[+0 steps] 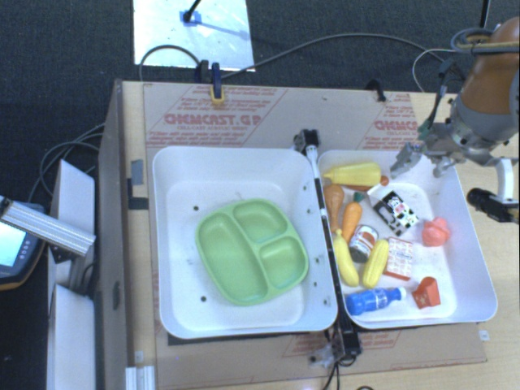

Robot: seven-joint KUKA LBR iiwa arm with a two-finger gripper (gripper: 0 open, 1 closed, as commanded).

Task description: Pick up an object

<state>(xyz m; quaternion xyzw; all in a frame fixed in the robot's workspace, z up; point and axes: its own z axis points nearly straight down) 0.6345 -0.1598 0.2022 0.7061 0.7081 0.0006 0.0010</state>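
camera view
arm: enters from right edge, grey body with orange band (491, 75) near top right, wrist angled down-left toward back right corner of right bin
gripper (424, 162): above back rim of right bin, two pale fingers spread apart, nothing between them, not touching any item
right bin (479, 279): shallow, white, holds all the small items, touching left bin along the middle seam
yellow oblong toy (354, 174): at back of right bin, lying sideways, nearest item to gripper, just left of and below it
black-and-white box (396, 211): mid bin, tilted diagonally, spotted print on top
carrots (344, 212): two orange pieces side by side near left wall, lying roughly front to back
can (362, 240): small, red and silver, just below carrots, between banana and corn
banana (344, 260): yellow, along left wall, touching corn near front
corn (375, 263): yellow, tilted, right of banana
patterned packet (398, 259): pale with red checks, right of corn
pink fruit toy (436, 231): near right wall, apart from the rest
blue bottle (373, 301): lying sideways at front, white cap pointing right
red piece (426, 292): small, front right, just beside bottle cap
left bin (175, 218): white, holds green tray
green tray (251, 250): three compartments, tilted, centred in left bin
bench (268, 112): brown board with red print behind bins
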